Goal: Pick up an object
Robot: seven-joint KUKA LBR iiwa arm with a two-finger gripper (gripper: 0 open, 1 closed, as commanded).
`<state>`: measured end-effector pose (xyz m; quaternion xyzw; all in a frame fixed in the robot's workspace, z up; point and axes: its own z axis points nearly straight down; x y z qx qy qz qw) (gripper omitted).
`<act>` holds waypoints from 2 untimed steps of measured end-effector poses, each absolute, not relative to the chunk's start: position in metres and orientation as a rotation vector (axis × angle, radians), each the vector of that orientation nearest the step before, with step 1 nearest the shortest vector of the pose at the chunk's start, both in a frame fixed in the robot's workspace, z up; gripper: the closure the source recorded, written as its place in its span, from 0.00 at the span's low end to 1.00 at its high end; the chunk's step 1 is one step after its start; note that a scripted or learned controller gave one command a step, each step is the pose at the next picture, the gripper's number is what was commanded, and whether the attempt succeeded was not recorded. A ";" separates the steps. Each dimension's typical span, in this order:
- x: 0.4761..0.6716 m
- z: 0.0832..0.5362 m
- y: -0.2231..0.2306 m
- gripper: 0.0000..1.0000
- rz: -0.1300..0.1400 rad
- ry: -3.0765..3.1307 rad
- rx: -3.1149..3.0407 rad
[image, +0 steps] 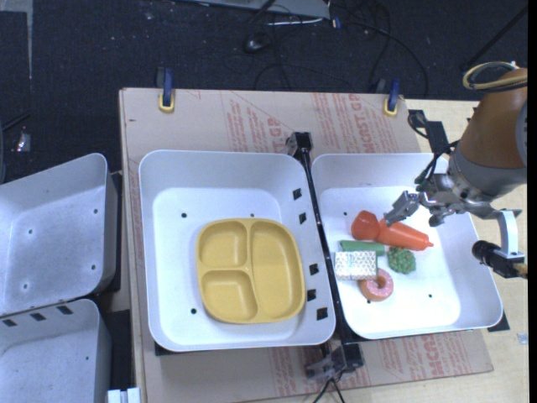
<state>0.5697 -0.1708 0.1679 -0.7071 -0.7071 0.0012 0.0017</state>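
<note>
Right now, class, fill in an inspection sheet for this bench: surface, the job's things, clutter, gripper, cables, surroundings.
Surface: cardboard-covered bench bearing a left bin and a right bin.
Job's things: in the right bin, clustered, a carrot, a red pepper piece, a green bean, broccoli, a doughnut and a white speckled block.
Clutter: yellow divided plate in the left bin.
Gripper: gripper low over the carrot's left end; no object seen between its fingers.
Cables: black cables on the floor beyond the bench.
Surroundings: dark floor; spare white bins at left; yellow clamps on the far edge.
</note>
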 end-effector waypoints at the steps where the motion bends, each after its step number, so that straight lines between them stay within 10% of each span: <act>1: 0.574 0.109 -0.175 0.00 -0.003 -2.229 -2.231; 2: 0.574 0.092 -0.175 0.00 0.002 -2.220 -2.222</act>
